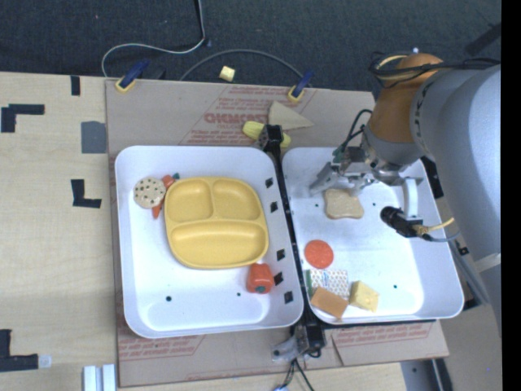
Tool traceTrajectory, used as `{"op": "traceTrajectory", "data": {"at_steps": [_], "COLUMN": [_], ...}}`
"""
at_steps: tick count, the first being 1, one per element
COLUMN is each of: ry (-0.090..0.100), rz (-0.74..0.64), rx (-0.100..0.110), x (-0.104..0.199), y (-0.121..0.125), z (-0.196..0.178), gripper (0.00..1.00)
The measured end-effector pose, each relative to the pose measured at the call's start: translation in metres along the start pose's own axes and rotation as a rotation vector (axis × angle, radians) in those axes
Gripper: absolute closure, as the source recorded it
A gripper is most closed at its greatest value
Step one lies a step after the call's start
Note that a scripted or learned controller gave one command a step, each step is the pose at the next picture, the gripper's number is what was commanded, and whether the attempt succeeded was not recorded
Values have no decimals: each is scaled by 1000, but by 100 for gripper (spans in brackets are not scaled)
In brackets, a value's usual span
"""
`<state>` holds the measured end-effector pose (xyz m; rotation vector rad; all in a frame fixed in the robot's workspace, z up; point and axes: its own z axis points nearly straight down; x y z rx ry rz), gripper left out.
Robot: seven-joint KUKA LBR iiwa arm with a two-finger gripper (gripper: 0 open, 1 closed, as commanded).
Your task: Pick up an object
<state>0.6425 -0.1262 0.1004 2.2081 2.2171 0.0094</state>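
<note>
So the thing most likely up for grabs is the slice of bread (344,206), lying flat in the far part of the right bin (431,292). The hand (348,174) sits just on the far side of it, right at the bread's far edge, so the bread lies toward the near side from the hand, basically underneath and a touch nearer. I honestly cannot tell whether the hand is wide or narrow from this angle, and nothing shows as held in it. The bread is a little wider left to right than it is deep, so my guess is a pinch across the short near-far way would be the easier one.

Count for the right bin: one bread slice, one red disc (319,254), one orange wedge (330,302), one yellow cheese-looking chunk (364,296), and one small patterned piece (332,280) tucked between those, all bunched in the near left corner, well apart from the hand.

Left bin (134,300): one yellow divided plate (216,221), one cookie (148,191) at its far left, one small orange bit (168,182) beside the cookie, one red-orange chunk (260,278) at the plate's near right corner.

Two bins total on the table (49,243), one arm.
</note>
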Motion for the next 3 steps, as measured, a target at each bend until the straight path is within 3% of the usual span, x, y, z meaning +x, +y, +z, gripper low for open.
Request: {"op": "traceTrajectory", "data": {"at_steps": [1, 2, 3], "ry": [-1, -3, -3], "rz": [1, -1, 0], "rx": [-5, -7, -4], "x": [-3, -3, -3], "y": [-5, -4, -5], "z": [9, -2, -1], "gripper": [0, 100, 0]}}
